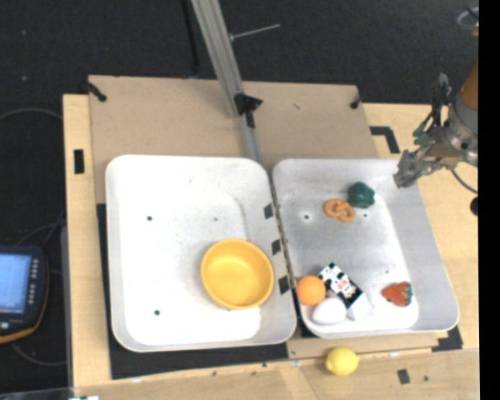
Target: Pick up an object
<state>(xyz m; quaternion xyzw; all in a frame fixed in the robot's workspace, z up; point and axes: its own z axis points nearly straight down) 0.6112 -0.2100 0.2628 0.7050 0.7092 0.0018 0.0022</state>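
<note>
The yellow lemon [342, 361] lies on the bench, well below the gripper [407, 173] and outside the bins. The yellow bowl [237, 272] sits in the left bin [150, 190], far to the left of the gripper. The green object [362, 194] and orange pretzel [340, 211] lie just beside it, to its lower left, in the right bin [417, 240]. Orange ball [310, 290], white egg [329, 311], black-white block [340, 282] and red strawberry [397, 293] lie well below. I cannot tell whether the gripper is open.

Bench [79, 248]: pale wood top, brown board at rear. Two shallow white bins side by side on it, left bin [142, 198] and right bin [425, 257] touching along inner edges. Yellow lemon [342, 362] on bare bench, just beside right bin's front rim.
</note>
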